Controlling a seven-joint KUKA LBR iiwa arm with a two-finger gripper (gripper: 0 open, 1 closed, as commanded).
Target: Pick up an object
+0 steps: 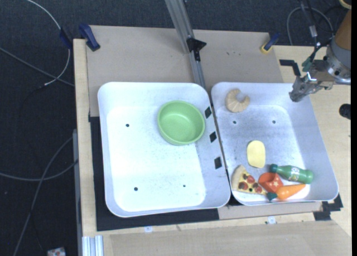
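Bench (pixel 139 48) boards are seen at the far left, with blue clamps (pixel 89 36) at the back corner. Two white bins are set on it side by side. In the left bin (pixel 128 177) a green bowl (pixel 181 122) is placed upright near the back right corner. In the right bin (pixel 307 138) a croissant (pixel 237 100) is laid near the back left corner. A yellow piece (pixel 256 153) is found nearer the front, apart from the rest. At the front edge a pizza slice (pixel 245 180), a red piece (pixel 269 182), a carrot (pixel 288 191) and a green bottle (pixel 292 173) are crowded together, touching or overlapping. The end effector (pixel 299 91) is held at the bin's back right edge, well apart from all items; nothing is seen in it, and whether it is wide or narrow cannot be told.
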